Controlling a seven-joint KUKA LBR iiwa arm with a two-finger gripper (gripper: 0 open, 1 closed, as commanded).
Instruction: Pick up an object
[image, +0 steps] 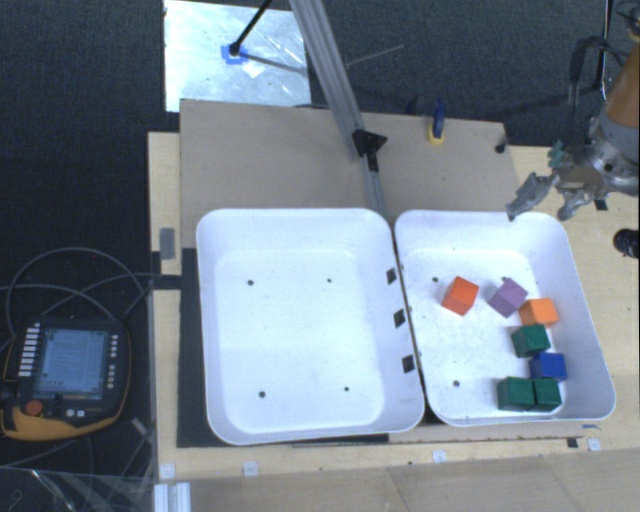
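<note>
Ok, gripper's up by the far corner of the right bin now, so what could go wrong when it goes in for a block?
1. Most blocks crowd the right bin's right side: the green block, blue block and small orange block touch or nearly touch, so fingers may wedge or nudge neighbours.
2. They sit near the wall, risking a rim strike.
3. The gripper hovers above the far rim; descending straight could clip it. The orange cube stands freer.

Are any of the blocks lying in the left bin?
No: the blocks, such as the orange block and purple block, all lie in the right bin, none in the left bin.
</note>
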